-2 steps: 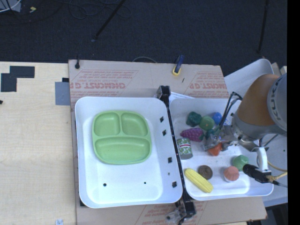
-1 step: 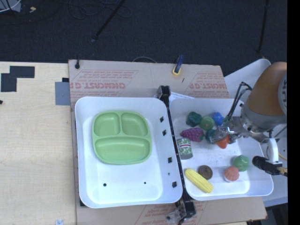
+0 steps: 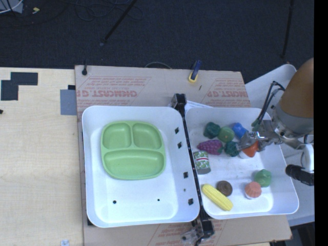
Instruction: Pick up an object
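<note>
My gripper (image 3: 254, 140) hangs low over the right bin (image 3: 287, 201), near its upper right part. Directly under and beside it lies a small orange object (image 3: 250, 150), partly covered by the gripper. Just left of that sit a teal piece (image 3: 231, 148), a blue piece (image 3: 238, 130), a round green piece (image 3: 226, 134) and a dark green piece (image 3: 211, 129). Purple grapes (image 3: 210, 146) lie further left. Whether the orange object is touched or held cannot be made out.
In the same bin are a small can (image 3: 202, 162), a yellow corn cob (image 3: 217, 197), a brown disc (image 3: 223, 188), a pink-red fruit (image 3: 252, 189) and a green pepper (image 3: 263, 177). The left bin (image 3: 97, 199) holds a green divided plate (image 3: 133, 150).
</note>
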Controlling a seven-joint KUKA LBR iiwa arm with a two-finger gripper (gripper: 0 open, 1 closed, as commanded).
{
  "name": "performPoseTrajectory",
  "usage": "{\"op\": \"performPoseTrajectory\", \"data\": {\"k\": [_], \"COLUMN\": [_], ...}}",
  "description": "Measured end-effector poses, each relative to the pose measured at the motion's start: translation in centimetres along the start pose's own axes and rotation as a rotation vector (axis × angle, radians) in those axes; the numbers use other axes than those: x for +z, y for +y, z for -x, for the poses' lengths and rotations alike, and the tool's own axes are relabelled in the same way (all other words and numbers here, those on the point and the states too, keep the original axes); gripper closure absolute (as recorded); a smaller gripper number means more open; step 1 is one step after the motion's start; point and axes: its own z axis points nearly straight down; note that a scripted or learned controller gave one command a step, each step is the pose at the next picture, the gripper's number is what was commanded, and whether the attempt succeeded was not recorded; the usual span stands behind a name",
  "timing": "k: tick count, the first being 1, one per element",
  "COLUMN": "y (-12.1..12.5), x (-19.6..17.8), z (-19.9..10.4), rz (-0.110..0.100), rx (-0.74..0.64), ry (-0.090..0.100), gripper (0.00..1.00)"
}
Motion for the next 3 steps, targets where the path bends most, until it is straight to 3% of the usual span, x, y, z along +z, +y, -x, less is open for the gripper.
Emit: {"op": "performPoseTrajectory", "data": {"k": [1,3], "y": [0.0,0.7], "x": [-4.4,-5.0], "z": [0.1,-10.0], "rz": [0.000,-0.005], "rx": [0.000,-0.005], "ry": [0.000,0.003], "gripper": [1.00,1.00]}}
